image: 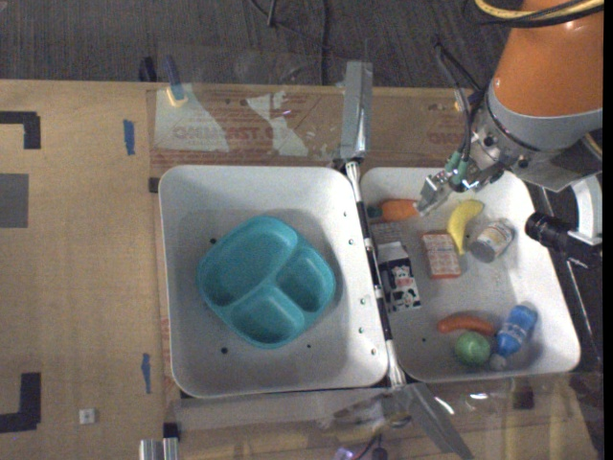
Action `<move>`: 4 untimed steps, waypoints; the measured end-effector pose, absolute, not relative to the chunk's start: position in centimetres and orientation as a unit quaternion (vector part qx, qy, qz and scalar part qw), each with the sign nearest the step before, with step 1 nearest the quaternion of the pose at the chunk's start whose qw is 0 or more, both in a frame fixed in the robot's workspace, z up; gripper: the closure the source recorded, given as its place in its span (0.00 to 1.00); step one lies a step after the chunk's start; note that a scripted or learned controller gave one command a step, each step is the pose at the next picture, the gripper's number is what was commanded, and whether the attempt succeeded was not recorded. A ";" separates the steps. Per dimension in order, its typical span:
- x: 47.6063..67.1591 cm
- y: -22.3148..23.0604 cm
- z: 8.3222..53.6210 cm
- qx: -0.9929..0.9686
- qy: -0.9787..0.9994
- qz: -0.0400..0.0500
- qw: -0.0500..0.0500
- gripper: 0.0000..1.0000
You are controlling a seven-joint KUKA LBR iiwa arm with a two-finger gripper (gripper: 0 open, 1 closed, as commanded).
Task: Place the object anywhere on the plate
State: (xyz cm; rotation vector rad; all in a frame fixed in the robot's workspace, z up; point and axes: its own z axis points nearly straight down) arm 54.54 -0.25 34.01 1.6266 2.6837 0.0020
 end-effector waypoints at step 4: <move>49.0 -3.1 18.4 0.543 0.840 0.000 0.001 1.00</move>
